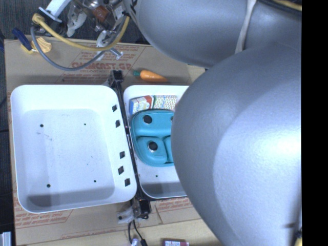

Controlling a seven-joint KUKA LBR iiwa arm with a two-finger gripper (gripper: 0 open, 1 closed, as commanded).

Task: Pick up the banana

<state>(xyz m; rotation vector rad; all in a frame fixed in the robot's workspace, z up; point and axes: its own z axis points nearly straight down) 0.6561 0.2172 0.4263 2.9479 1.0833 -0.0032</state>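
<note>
My arm (241, 132) covers most of the right bin (154, 188); I can't spot the banana, nor tell the tool's (97, 14) state. A blind descent could strike the blue tray (151, 137).

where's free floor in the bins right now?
Free: the left bin, whole floor bare inside its white walls. A bare strip in the right bin, between the blue object and the near wall. Crowded: the right bin's far end, packed with a printed box; the arm covers its right side.
</note>
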